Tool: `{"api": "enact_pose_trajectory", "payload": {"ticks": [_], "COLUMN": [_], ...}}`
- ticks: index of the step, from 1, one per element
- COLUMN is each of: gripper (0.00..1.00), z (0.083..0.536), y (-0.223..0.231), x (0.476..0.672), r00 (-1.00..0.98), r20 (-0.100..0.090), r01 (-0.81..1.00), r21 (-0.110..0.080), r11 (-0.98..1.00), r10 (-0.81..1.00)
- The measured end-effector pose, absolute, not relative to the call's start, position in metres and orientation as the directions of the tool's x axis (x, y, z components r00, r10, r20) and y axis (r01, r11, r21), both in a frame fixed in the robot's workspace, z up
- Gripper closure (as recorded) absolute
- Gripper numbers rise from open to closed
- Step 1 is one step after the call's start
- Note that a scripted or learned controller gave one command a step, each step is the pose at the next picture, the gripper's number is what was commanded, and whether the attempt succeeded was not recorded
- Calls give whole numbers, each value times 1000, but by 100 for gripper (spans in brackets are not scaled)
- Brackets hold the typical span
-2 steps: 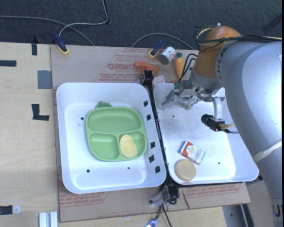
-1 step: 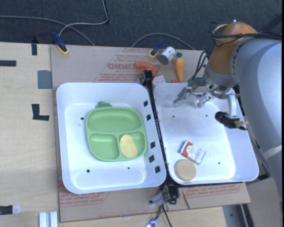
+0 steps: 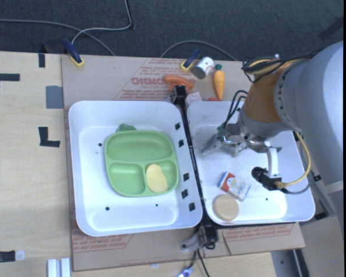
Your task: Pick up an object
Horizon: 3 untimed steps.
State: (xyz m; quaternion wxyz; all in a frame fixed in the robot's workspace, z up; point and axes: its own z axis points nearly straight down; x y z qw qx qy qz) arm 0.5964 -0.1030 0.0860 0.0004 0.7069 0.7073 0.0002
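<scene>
My gripper point(image 3: 214, 144) hangs low over the left part of the right bin point(image 3: 290, 213), above bare white floor near the divider. A small red, white and blue box point(image 3: 234, 185) lies in that bin, below and right of the gripper. A round tan disc point(image 3: 225, 208) rests just beneath the box near the front wall. Both sit apart from the gripper. In the left bin point(image 3: 81, 154) a green divided plate point(image 3: 139, 146) carries a yellow oval piece point(image 3: 156, 178) in its lower right compartment.
The grey arm with its orange band point(image 3: 265, 100) covers the right bin's upper right. Behind the bins lie a toy carrot point(image 3: 218, 83), a small white cup point(image 3: 205, 67), an orange-red item point(image 3: 177, 81) and a blue-yellow clamp point(image 3: 72, 52). A black cable point(image 3: 277, 183) loops beside the wrist.
</scene>
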Motion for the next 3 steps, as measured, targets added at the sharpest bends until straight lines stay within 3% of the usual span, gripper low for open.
{"api": "enact_pose_trajectory", "payload": {"ticks": [1, 2, 3], "gripper": [0, 0, 0], "z": [86, 86, 93], "y": [-96, -99, -131], "x": [531, 595, 624], "r00": [0, -1, 0], "r20": [-1, -2, -1], "r01": [1000, 1000, 1000], "r21": [3, 5, -1], "r11": [0, 1, 0], "r10": [1000, 1000, 1000]}}
